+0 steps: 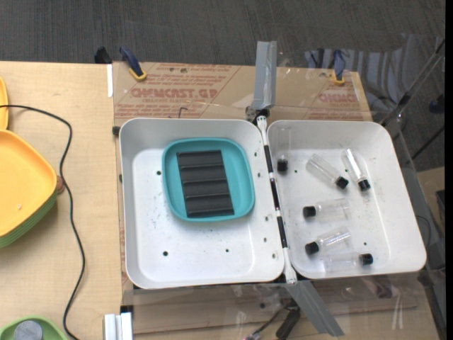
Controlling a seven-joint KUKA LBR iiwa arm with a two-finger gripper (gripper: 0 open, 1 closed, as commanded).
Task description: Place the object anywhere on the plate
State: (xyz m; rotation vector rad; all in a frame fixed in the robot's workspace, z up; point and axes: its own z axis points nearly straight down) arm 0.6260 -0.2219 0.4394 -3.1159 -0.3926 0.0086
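Five clear black-capped vials (330, 172) scattered, right bin (396, 154).

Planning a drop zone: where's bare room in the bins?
Left bin: bare floor left of and below the teal plate. The plate's black ribbed insert covers its middle. Right bin: clear vials scattered across it, crowded.

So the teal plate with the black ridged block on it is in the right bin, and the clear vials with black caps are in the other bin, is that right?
Not quite. The camera view shows the teal plate, with the black ridged block on it, in the left bin, not the right one. The clear vials with black caps lie loose in the right bin.
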